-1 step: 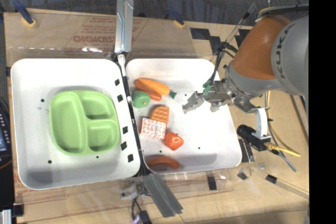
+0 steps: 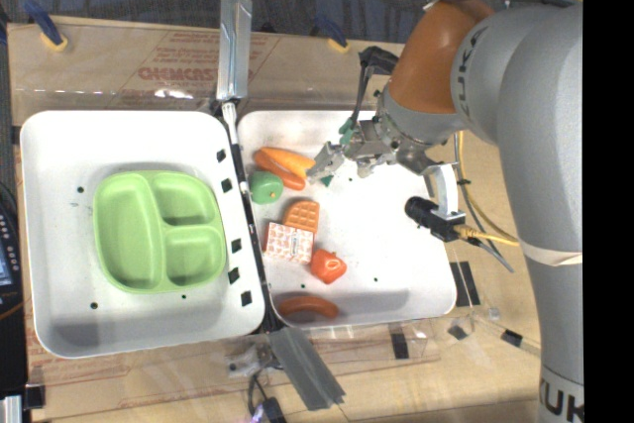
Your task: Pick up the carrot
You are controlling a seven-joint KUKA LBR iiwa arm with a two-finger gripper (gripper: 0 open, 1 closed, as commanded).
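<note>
The carrot is seen lying in the right bin, near its upper left corner, above a green toy. The tool is poised just right of it, released and carrying nothing. The approach is judged in hand; a short leftward descent is called for next.
</note>
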